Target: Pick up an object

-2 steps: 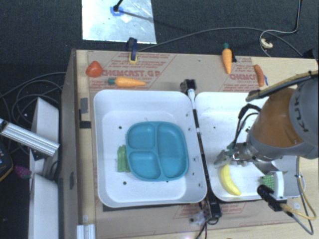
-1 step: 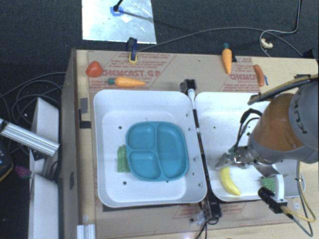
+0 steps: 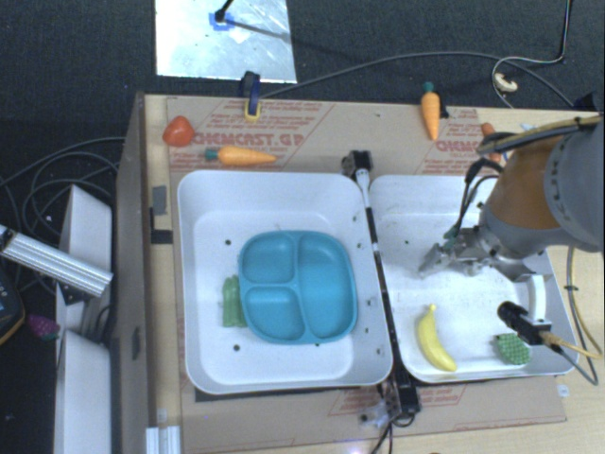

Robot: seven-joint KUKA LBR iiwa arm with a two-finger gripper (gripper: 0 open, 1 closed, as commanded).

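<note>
Though faint, "CHEMCAST GP" lettering (image 3: pixel 250 139) on cardboard (image 3: pixel 378 126); pincer (image 3: pixel 452 255) over right bin (image 3: pixel 416 199).

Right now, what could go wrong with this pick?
1. The gripper sits over bare floor of the right bin, apart from the banana. Closing here would likely grab nothing.
2. The banana lies close to the bin's front wall, and the green piece sits near the front corner. The walls may crowd a grasp on either, so a slip or a knock against the rim seems possible.
</note>
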